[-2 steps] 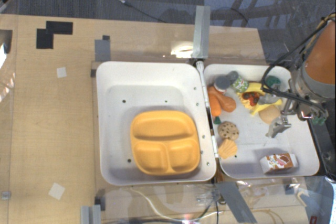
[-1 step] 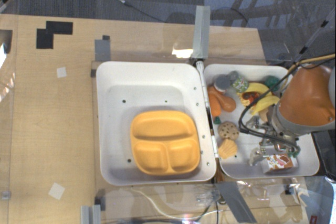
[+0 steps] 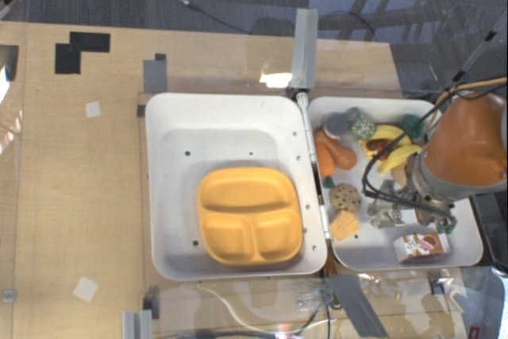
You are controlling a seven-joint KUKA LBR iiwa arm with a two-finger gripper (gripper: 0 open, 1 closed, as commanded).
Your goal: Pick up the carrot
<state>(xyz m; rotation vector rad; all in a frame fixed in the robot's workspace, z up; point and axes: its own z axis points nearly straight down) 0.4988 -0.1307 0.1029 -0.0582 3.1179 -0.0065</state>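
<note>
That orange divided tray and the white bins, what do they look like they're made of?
The orange tray looks like moulded plastic with a smooth, dull finish: one even colour, rounded corners, soft-edged compartments. The white bins also look like thin formed plastic, slightly glossy, with rounded rims and faint sheen. Neither can be confirmed by sight alone.

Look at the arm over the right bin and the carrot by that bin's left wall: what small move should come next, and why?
Probably a short shift toward the bin's left wall. The gripper hangs low over the right bin, near the milk carton, while the carrot lies apart from it, beside the drumstick. Nothing shows between the fingers, so it should line up above the carrot before descending.
</note>
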